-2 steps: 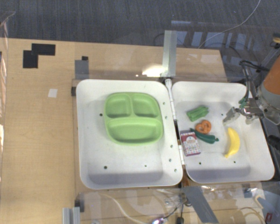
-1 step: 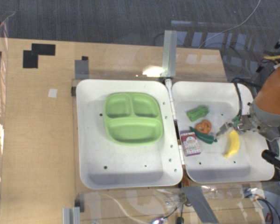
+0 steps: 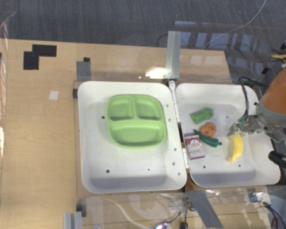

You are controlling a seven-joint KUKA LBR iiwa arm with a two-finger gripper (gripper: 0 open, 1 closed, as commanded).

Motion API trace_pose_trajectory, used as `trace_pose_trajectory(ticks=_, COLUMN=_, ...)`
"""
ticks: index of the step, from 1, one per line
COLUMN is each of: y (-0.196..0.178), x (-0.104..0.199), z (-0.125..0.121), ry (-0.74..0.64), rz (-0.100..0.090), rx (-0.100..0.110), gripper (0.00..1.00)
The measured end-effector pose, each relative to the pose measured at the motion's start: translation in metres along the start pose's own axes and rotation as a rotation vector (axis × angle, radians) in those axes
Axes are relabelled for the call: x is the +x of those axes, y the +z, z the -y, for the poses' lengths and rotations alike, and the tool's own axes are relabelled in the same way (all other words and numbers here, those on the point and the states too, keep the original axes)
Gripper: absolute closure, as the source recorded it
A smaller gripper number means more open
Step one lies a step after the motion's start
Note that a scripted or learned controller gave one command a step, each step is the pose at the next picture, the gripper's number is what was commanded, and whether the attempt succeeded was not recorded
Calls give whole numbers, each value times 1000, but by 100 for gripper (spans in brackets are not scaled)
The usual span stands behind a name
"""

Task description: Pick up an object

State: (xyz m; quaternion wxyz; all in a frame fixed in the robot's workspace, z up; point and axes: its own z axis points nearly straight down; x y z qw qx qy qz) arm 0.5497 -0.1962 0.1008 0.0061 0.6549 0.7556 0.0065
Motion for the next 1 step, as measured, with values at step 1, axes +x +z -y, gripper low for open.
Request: trace_pose_trajectory(ticks=1, y=-110, x=69, z=-1, ry=37, rz=0, rx=15, gripper=100)
